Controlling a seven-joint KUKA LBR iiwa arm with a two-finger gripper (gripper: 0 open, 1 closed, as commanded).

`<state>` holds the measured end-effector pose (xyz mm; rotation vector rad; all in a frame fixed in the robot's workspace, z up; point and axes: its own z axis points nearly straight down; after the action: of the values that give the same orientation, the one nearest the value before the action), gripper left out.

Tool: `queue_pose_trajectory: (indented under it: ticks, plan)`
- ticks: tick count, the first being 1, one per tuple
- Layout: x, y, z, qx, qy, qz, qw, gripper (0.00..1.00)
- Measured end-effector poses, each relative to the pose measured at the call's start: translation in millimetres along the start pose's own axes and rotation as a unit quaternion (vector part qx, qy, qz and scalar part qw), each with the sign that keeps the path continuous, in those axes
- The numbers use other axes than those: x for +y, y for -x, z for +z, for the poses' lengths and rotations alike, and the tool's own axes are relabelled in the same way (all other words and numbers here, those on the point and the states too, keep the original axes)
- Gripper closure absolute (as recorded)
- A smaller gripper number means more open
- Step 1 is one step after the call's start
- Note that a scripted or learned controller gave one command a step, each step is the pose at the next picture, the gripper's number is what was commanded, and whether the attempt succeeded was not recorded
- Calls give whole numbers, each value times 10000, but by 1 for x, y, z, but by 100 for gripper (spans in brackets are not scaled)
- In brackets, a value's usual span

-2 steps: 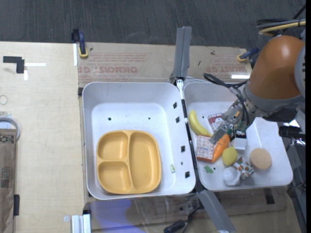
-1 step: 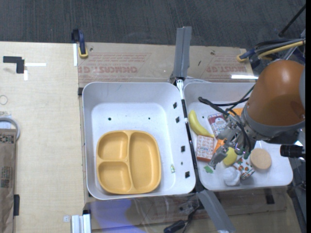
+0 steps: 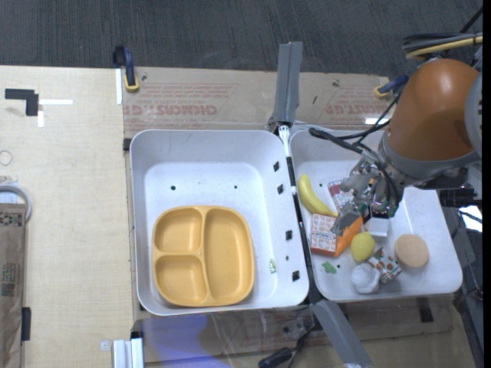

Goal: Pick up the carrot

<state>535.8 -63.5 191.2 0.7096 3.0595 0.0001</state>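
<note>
A: Okay, where do we put the carrot (image 3: pixel 347 232)?

B: Right bin (image 3: pixel 437 282), middle of the clutter. We see an orange wedge lying slantwise, its long axis running from upper right down to lower left. It sits between the red-and-white packet (image 3: pixel 323 234) on its left and the lemon (image 3: pixel 363 246) on its lower right, touching or nearly touching both.

A: And the gripper (image 3: pixel 367 194)?

B: Just above the carrot's upper end, coming in from the right. So the carrot lies straight below it and trails off a little toward the left bin (image 3: pixel 207 148). Only one arm here, so no choice of side.

A: Fingers spread or pinched?

B: We can't tell. The tip is a tangle of grey metal and cable over the carrot's top end, and we can't make out a gap. We don't see the carrot clearly between anything, so we don't call it held.

A: Contact?

B: Looks close to touching the upper end, but we can't confirm.

A: Anything else crowding it?

B: Banana (image 3: pixel 311 195) up left of the carrot, near but apart. Our judgement: the neighbours leave little room along the carrot's flanks, so the grasp likely has to close across the short axis.
</note>
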Motion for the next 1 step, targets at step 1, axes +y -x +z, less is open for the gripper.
queue_pose_trajectory:
  ticks: [1]
  plan:
    - [-51, -8, 100, 3, 2, -563, 9984, 0]
